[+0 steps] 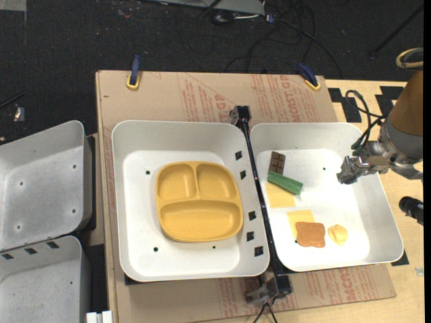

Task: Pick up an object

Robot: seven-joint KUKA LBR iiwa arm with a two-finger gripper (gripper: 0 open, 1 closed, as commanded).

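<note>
In the right bin (377, 247) lie a brown chocolate bar (277, 161), a green stick (285, 182) resting on a pale yellow slab (281, 196), a yellow cheese square (300, 217) with a brown toast-like piece (310, 234) on it, and a small yellow lump (337, 233). My gripper (349, 171) hangs over the right side of this bin, well right of the green stick and above the yellow lump. Nothing shows between its fingers.
The left bin (128, 200) holds a yellow divided plate (199, 201). A black divider (252, 180) runs between the bins. Two more white trays (40, 180) sit off the bench at far left. Clamps (134, 73) pin the cardboard base at the back.
</note>
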